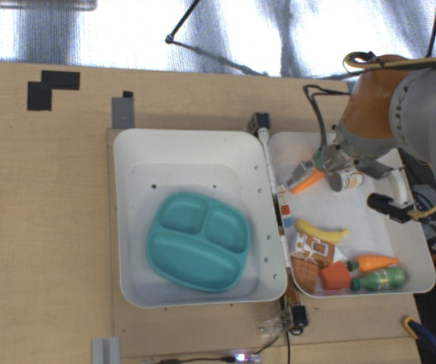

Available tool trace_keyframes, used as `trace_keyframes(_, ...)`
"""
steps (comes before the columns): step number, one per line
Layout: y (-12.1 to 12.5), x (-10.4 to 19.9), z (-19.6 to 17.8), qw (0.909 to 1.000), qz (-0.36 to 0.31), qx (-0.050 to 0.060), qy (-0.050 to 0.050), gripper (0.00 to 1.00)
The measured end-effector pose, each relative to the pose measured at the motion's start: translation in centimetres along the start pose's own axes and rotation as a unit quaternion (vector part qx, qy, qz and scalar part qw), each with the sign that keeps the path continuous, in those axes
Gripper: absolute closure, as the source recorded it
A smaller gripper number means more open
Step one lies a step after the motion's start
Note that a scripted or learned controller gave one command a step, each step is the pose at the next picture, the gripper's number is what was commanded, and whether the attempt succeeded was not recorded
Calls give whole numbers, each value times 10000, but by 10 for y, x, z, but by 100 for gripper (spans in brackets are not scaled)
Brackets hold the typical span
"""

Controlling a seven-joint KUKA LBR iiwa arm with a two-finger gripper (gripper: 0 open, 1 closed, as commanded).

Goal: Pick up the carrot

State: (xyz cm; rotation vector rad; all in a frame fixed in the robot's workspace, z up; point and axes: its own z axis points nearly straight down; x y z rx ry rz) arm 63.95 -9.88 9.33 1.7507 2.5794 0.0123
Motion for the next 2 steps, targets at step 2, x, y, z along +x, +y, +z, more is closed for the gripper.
trace_keyframes(2, 25, 40, -145, 9972, 738, 75, 59, 100)
